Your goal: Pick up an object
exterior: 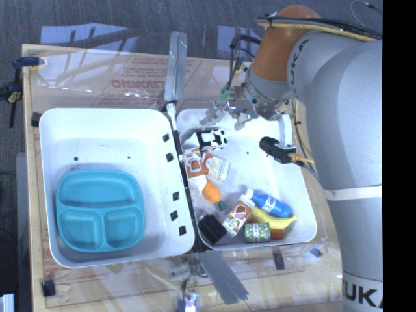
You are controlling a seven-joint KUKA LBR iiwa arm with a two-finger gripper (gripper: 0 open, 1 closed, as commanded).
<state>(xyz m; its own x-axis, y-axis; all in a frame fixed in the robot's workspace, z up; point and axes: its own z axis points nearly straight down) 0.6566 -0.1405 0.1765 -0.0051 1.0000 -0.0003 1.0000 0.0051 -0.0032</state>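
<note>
carrot (211,192): orange, lying in mid right bin
bottle (271,206): blue, white cap, on its side, touching banana
banana (273,221): yellow, near front wall
can (257,233): green, on its side beside banana
carton (237,218): small, tilted
black-and-white toy (210,138): near back wall

glossy white plastic bins (97,119), matt teal plastic tray (99,208) (smooth), shiny blue bottle (272,205).

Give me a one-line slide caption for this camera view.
KUKA arm's gripper poised over the cluttered right bin, near a black-and-white toy; blue divided tray sits in the left bin.
</note>
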